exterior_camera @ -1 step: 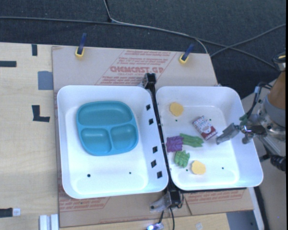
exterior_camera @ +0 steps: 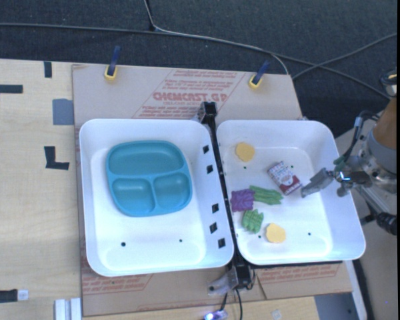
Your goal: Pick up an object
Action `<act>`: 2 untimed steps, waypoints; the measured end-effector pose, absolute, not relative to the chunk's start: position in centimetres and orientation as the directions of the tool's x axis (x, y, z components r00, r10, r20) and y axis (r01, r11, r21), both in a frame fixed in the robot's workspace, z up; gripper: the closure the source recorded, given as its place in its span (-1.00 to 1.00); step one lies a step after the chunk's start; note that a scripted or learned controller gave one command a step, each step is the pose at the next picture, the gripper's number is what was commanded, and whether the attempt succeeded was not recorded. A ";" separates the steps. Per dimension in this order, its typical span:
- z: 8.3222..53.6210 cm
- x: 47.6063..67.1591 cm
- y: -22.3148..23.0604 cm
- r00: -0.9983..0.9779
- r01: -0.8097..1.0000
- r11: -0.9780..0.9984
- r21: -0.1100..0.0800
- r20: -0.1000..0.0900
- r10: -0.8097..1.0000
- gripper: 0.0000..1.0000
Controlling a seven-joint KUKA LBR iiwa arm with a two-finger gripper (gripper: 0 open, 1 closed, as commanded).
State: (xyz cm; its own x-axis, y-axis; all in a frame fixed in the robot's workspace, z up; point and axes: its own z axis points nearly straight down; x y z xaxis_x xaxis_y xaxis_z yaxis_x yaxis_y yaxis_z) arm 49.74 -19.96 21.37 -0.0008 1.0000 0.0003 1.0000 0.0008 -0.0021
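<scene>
Bins sit side by side on a brown cardboard sheet (exterior_camera: 187,95) that is clipped at its far edge by two yellow clamps (exterior_camera: 111,72). The left bin (exterior_camera: 97,245) holds a teal divided plate (exterior_camera: 149,177), lying flat toward the bin's far half, with three compartments visible.

The right bin (exterior_camera: 320,139) holds the loose objects. A yellow round piece (exterior_camera: 245,153) lies near the far left corner. A small red and white packet (exterior_camera: 283,177) lies tilted near the middle of the bin. A green leafy toy piece (exterior_camera: 266,195) lies just beside a purple toy piece (exterior_camera: 241,199), the two touching or nearly so. A second green piece (exterior_camera: 253,220) sits just below the purple one, and another yellow round piece (exterior_camera: 275,233) lies near it toward the bin's near edge.

The arm enters from the right, and the gripper (exterior_camera: 318,182) reaches over the right side of the right bin, with a dark finger pointing toward the red and white packet but apart from it. Nothing shows between its fingers, and whether they are spread or closed cannot be told from this angle.
</scene>
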 end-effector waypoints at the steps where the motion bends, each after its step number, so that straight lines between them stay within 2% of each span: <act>1: 15.9 50.2 -20.7 0.000 1.000 0.000 -0.005 0.001 1.000 -1.00; 2: 11.5 50.1 -20.9 0.000 1.000 0.000 -0.006 0.001 1.000 -1.00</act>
